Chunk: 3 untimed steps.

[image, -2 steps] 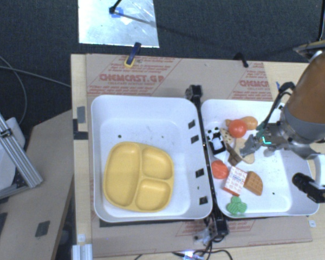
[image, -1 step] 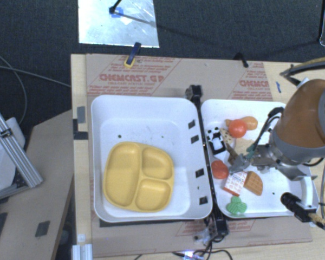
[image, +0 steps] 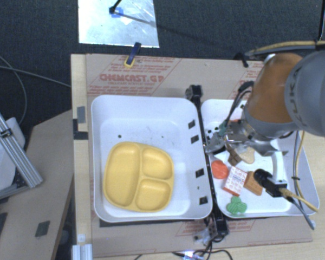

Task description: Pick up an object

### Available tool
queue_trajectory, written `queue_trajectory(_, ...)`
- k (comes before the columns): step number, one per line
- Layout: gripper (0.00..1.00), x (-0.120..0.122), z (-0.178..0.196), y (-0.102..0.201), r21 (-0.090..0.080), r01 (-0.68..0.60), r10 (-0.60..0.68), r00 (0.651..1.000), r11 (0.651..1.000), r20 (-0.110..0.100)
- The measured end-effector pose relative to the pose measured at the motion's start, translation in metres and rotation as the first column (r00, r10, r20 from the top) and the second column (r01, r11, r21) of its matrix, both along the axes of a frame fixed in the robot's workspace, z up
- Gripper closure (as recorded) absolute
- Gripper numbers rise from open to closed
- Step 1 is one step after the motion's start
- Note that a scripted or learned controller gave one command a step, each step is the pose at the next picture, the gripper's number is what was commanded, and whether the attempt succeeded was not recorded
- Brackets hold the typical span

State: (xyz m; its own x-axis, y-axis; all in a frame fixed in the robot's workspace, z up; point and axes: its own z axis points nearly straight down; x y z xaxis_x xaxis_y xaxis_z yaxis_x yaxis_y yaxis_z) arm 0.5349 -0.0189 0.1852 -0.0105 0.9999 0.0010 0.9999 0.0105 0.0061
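In the right bin (image: 306,186) lie an orange-red round piece (image: 220,169), a white and red packet (image: 235,181), a brown block (image: 253,185) and a green piece (image: 236,205). A tan lump (image: 242,156) lies just under my gripper (image: 234,144). The gripper hangs low over the bin's left part, close to the divider. The grey and orange arm (image: 276,96) hides the back of this bin. Whether the tan lump is held is not visible.
The left bin (image: 151,112) bears a yellow three-compartment tray (image: 138,175). A black-clipped divider (image: 201,145) separates the bins. A cardboard sheet (image: 132,75) lies under both. A metal frame (image: 11,145) stands at the far left.
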Motion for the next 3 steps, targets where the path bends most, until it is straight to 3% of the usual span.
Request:
queue_trajectory(1, 0.0, -0.05, -0.001, -0.017, -0.001, 0.011, -0.011, 1.0, 1.0, -0.008)
queue_trajectory(3, 0.0, -0.033, -0.001, -0.024, -0.001, 0.007, -0.007, 1.0, 1.0, -0.004)
